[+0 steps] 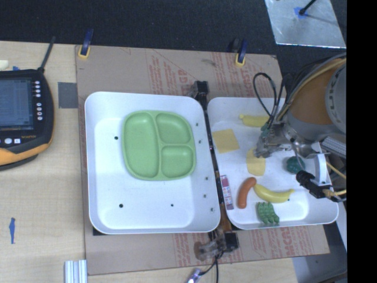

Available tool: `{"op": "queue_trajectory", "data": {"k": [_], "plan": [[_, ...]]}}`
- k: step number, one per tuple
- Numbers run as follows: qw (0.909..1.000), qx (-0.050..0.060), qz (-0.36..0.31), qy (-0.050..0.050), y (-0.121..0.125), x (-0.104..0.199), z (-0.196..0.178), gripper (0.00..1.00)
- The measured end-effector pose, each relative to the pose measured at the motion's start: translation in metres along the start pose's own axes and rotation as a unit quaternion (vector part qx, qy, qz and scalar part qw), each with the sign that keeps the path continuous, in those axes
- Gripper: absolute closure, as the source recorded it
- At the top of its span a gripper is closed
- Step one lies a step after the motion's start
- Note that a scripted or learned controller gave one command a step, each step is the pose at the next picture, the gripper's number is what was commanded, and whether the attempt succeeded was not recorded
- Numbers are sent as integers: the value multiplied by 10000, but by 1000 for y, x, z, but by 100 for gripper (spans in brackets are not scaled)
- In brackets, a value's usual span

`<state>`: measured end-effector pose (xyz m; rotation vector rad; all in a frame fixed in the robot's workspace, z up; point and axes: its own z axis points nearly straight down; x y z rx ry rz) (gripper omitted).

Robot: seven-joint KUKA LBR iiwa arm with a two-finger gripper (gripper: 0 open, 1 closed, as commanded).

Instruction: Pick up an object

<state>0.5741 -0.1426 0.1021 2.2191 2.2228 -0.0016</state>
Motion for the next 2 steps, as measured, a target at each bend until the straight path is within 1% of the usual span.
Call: {"op": "queue_trajectory", "data": {"k": [1,2], "plan": [[10000,1,0,0,0,0,0,0],[10000,-14,-4,-10,0,-1,-10,100]]}}
